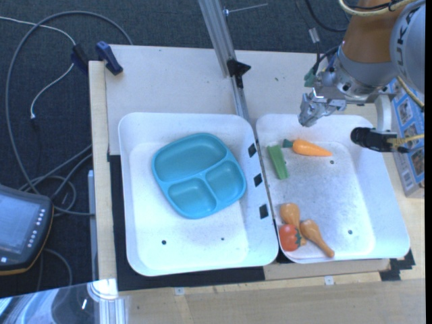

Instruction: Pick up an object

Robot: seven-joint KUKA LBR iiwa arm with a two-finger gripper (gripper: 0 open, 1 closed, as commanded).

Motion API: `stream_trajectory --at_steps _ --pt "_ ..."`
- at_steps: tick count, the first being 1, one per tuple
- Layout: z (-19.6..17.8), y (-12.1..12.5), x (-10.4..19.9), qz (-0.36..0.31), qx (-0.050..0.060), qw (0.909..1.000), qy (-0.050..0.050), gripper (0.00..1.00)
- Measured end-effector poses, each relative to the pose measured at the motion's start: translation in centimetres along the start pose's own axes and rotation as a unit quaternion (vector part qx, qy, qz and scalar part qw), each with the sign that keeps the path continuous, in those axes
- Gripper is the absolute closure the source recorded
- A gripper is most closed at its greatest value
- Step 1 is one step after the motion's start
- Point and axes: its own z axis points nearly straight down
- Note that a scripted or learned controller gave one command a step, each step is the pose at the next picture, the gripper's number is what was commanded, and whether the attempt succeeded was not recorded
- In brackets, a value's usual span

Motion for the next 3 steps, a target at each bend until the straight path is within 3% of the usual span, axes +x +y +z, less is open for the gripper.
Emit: stream_trajectory --at_steps 1,3 --pt "-1.1 0.1 0.1 0.001 0.002 1.0000 0.000 1.00" --pt "0.5 -3.8 8.6 -0.001 0.007 1.0000 0.001 1.00"
